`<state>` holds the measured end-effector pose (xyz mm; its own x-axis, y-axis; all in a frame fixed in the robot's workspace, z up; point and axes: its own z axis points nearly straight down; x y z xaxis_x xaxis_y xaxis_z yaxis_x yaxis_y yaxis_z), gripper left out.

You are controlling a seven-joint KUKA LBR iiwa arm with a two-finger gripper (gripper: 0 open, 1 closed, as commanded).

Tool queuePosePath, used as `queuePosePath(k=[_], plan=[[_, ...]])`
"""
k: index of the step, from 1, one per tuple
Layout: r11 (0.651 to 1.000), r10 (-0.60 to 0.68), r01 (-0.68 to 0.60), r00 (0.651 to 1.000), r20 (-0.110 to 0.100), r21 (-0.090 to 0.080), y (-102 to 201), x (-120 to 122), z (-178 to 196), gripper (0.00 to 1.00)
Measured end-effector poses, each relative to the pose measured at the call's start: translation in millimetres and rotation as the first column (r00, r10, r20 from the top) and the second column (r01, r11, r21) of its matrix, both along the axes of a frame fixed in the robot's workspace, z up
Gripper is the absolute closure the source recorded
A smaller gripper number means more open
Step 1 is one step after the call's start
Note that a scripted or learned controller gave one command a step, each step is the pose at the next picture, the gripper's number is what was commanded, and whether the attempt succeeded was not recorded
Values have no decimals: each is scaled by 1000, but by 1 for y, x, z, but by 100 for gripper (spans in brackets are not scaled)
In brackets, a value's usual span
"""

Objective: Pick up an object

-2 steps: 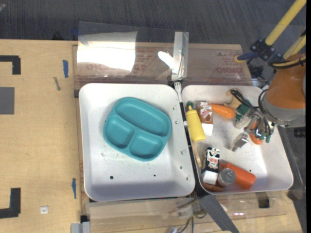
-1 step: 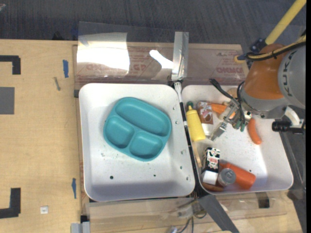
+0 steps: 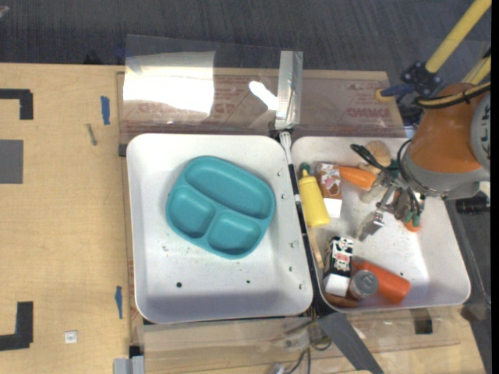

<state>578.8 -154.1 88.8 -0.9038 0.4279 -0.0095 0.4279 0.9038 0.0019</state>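
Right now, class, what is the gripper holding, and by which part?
Nothing. The gripper hangs over the right bin, with no object between its fingers.

Right bin: open floor in the middle, clutter around it

Measured from the yellow bottle (image 3: 313, 200) lying along the right bin's (image 3: 452, 275) left wall: just right of it the white floor lies bare. Beyond that gap the arm's gripper (image 3: 387, 206) hangs. Below the bottle a small black-and-white carton (image 3: 340, 255) and an orange bottle (image 3: 380, 282) crowd the near wall. Above-right lies an orange carrot-like piece (image 3: 359, 177).
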Motion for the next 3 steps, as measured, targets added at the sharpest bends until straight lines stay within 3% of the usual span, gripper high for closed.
queuePosePath(k=[1, 2, 3], plan=[[1000, -7, 7, 1000, 2, 0, 5, 23, 0, 0], [984, 177, -176, 984, 0, -5, -73, -47, 92, 0], [982, 190, -190, 982, 0, -2, -70, -96, 0, 0]])
